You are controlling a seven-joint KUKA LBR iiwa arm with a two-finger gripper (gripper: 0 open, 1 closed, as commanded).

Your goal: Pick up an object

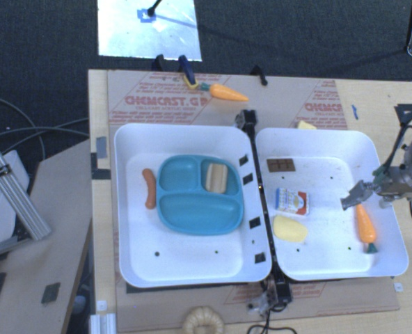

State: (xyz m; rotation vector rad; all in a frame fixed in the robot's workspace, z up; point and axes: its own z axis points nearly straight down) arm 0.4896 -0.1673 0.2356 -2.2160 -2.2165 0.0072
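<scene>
Overhead slanted view of a pale wooden bench point(373, 96) on dark carpet point(39, 40), with a brown printed board point(157, 99) laid across the bench under two shallow white bins. A bright reflective square sheet point(147, 16) lies on the carpet beyond the bench; a metal frame point(11, 186) and loose cables stand at the view's left.

Left bin point(133, 256): one blue divided plate point(192, 200), one tan block point(216, 178) resting in the plate's upper right compartment, and one reddish sausage point(149, 188) lying just beside the plate's left rim.

Right bin point(324, 263): one brown chocolate piece point(280, 165), one small printed packet point(291, 201), one yellow rounded piece point(290, 229) near the divider, and one orange carrot point(365, 227) near the right wall. A second carrot point(223, 92) lies outside the bins on the board, and a small yellow item point(305, 125) sits just beyond the right bin's far rim.

The gripper point(355, 195) enters from the right and stands low over the right bin, its tip just above the carrot's upper end; whether it touches cannot be told, and whether the jaws are apart or together cannot be told. Bare bin floor lies between the packet and the gripper, and along the near wall of each bin.
</scene>
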